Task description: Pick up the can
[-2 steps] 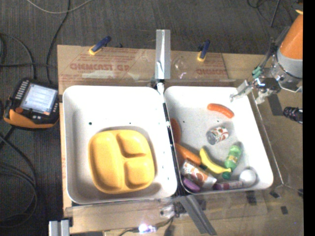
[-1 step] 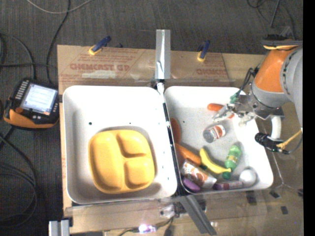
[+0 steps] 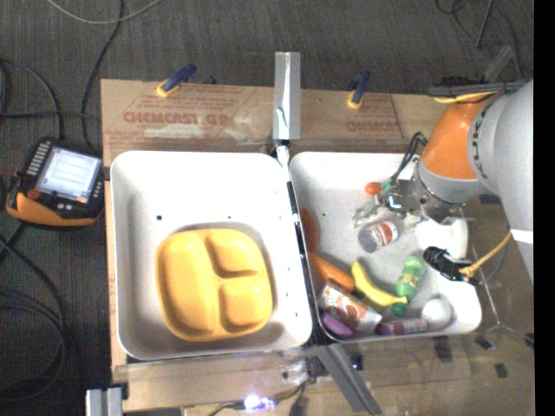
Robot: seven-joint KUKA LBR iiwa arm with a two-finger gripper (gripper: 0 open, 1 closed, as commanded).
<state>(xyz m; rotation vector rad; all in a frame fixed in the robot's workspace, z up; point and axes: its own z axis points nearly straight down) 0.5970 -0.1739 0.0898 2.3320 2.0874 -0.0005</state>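
You'll find the can [image 3: 378, 235] lying on its side in the right bin [image 3: 334, 176], mid-floor, with the pincer [image 3: 388, 203] just above its far side. You cannot tell how wide the pincer stands. A banana [image 3: 375, 288] and green bottle [image 3: 409, 277] lie nearer you; the yellow tray [image 3: 215, 282] sits in the left bin [image 3: 130, 189].

We see 2 white bins; the left bin [image 3: 130, 258] holds a yellow divided tray [image 3: 214, 282]. In the right bin [image 3: 334, 180], the gripper [image 3: 378, 208] hangs just above the can [image 3: 378, 235], with a banana [image 3: 375, 288] and green bottle [image 3: 410, 276] below the can.
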